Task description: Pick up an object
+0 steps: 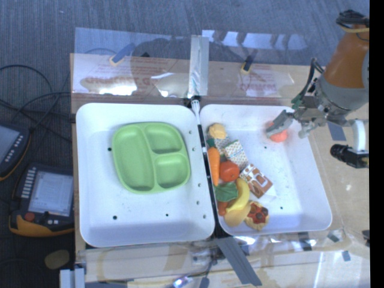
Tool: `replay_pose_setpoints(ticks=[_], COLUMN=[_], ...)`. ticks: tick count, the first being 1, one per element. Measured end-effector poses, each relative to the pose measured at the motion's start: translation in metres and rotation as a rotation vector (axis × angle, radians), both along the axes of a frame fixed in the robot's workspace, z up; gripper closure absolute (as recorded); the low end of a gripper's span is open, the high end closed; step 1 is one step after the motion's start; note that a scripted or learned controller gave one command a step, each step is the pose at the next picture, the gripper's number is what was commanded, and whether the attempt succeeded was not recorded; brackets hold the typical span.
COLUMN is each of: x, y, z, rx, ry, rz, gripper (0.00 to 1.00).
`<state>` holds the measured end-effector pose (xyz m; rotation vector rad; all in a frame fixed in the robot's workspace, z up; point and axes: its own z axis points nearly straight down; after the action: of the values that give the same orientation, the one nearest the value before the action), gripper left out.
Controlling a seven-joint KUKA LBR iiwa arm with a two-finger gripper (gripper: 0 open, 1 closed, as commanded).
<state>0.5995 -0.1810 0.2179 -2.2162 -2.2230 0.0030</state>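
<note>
My gripper (292, 128) hangs over the far right part of the right bin (300, 185), with its two fingers spread apart and nothing between them. A small orange-red object (278, 136) lies on the bin floor just under and beside the left fingertip (278, 125). A heap of toy food lies along the bin's left side: a carrot (213, 164), a tomato (228, 171), a banana (240, 200), a checked packet (236, 152) and a brown and white box (257, 181).
The left bin (96, 209) holds a green divided plate (151, 156). A ridge (203, 161) separates the two bins. Clear panels stand behind the bins. The arm's orange band (348, 59) is at the right edge.
</note>
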Motion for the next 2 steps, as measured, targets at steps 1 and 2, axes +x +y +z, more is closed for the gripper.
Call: replay_pose_setpoints(ticks=[1,2], x=[0.005,-0.068], y=[0.012,0.017], z=[-0.125,-0.128], rx=[-0.002,-0.004], ry=[-0.001,-0.015], rz=[-0.007,-0.01], gripper=[0.0,0.0])
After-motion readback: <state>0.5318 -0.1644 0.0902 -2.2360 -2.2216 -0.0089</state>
